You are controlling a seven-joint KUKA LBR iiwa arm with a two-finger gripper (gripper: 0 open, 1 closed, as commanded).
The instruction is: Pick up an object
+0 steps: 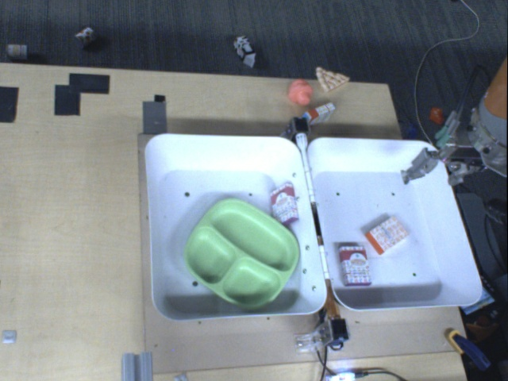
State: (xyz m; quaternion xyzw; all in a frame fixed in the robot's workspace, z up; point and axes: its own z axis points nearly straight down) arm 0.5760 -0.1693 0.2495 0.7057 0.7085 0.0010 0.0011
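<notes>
Camera view: my gripper (pixel 419 167) hangs at right bin's (pixel 397 296) upper-right rim, finger state unclear. Approach step. Orange box (pixel 386 234) lies mid-bin; next I must move down-left over it.

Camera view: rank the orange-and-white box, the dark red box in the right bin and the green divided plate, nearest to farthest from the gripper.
From the gripper:
1. Orange-and-white box, right bin, middle.
2. Dark red box, right bin, near its left wall.
3. Green divided plate, left bin.
</notes>
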